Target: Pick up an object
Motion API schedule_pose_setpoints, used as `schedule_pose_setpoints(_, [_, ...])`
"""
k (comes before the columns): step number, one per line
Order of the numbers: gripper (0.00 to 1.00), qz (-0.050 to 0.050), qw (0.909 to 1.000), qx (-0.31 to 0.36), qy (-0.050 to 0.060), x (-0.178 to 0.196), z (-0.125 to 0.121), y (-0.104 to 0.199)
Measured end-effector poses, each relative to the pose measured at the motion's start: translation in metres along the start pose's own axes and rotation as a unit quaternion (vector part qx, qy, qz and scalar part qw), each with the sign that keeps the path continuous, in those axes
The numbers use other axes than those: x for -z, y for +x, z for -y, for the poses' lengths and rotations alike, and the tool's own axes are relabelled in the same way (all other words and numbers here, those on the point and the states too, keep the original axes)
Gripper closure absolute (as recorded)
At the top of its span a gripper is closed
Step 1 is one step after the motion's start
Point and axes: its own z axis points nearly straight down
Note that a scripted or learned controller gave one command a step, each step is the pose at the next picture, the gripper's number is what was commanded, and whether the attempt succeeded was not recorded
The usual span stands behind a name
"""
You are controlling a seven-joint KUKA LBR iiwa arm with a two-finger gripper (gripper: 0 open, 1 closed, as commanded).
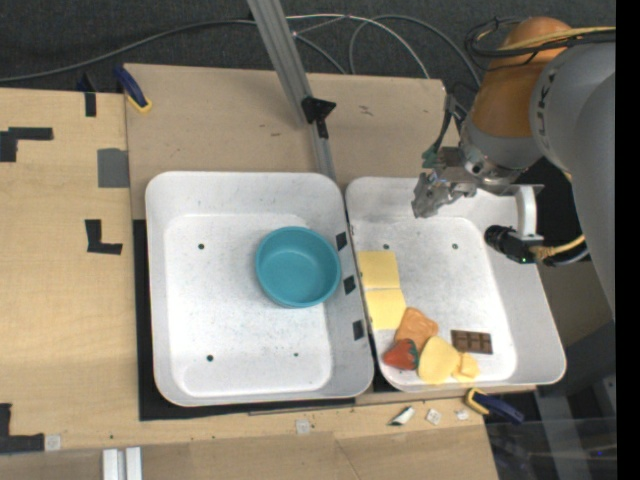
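Note:
My gripper (428,202) hangs over the far edge of the right bin (500,268), well away from the objects. Nothing shows between its fingers. Near the bin's left wall lie two pale yellow squares (380,286), one behind the other. At the front of the bin sit an orange piece (417,324), a red piece (400,354), a yellow lump (441,360) and a small brown chocolate bar (472,342). A blue bowl (296,266) stands in the left bin (190,298).
A slanted metal pole (290,68) rises behind the bins. Cables run across the dark floor at the back. Small clips lie on the bench by the right bin's front edge (440,414).

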Motion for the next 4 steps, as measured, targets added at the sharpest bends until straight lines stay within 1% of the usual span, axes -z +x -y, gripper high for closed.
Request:
schedule_pose_setpoints(1, [1.0, 0.0, 1.0, 0.0, -0.001, 0.045, -0.001, 0.0])
schedule_pose_setpoints(2, [1.0, -0.001, 1.0, 0.002, 0.002, 0.05, 0.007, 0.05])
schedule_pose_setpoints(3, [1.0, -0.001, 1.0, 0.002, 0.002, 0.059, 0.026, 0.1])
schedule_pose_setpoints(4, [1.0, -0.001, 1.0, 0.002, 0.004, 0.047, 0.049, 0.146])
